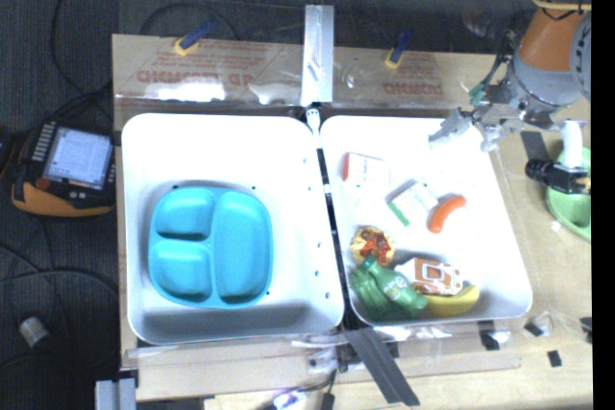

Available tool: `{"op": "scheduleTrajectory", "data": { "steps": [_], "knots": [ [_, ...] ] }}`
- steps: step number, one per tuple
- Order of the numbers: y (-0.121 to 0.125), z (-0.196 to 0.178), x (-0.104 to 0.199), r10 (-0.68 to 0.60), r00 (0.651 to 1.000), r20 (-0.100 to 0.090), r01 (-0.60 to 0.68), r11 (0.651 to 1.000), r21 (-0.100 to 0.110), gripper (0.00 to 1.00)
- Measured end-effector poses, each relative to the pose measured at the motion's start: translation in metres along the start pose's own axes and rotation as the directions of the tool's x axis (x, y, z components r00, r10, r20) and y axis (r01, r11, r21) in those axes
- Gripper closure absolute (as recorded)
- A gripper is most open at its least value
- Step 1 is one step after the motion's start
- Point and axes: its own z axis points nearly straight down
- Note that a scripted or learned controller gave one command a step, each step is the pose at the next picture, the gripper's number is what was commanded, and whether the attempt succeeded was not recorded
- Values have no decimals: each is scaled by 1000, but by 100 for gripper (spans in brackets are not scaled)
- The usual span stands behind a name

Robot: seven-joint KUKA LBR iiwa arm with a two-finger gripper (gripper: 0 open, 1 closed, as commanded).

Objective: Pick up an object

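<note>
**A:** Sausage (446, 211), orange and small, is what we would go for; it lies in the right bin (514, 250), right of centre, just beside the small white packet (412, 200) and apart from the heap near the front.

**B:** And that heap; the green bottle (386, 291), the banana (458, 301), the printed carton (437, 276) and the wrapped sweet (373, 247); we judge they lie pressed together because they were dropped in loose, so a clean grasp there looks harder.

**A:** Agreed; the white card (357, 168) at the far left of that bin lies flat, poor for two jaws.

**B:** The gripper (469, 123) hangs over the bin's far right rim, well apart from every object; we cannot tell whether the jaws are parted or closed, and nothing shows between them.

**A:** The blue divided tray (211, 245) sits alone in the left bin (139, 168); too broad, we think, for this grasp.

**B:** So the pick is not yet begun; the arm must come nearer and lower.
</note>
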Motion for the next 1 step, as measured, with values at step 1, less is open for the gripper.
{"op": "scheduleTrajectory", "data": {
  "steps": [1],
  "knots": [
    [-45,88,8,-76,997,1,76,997,-1,0]
  ]
}}
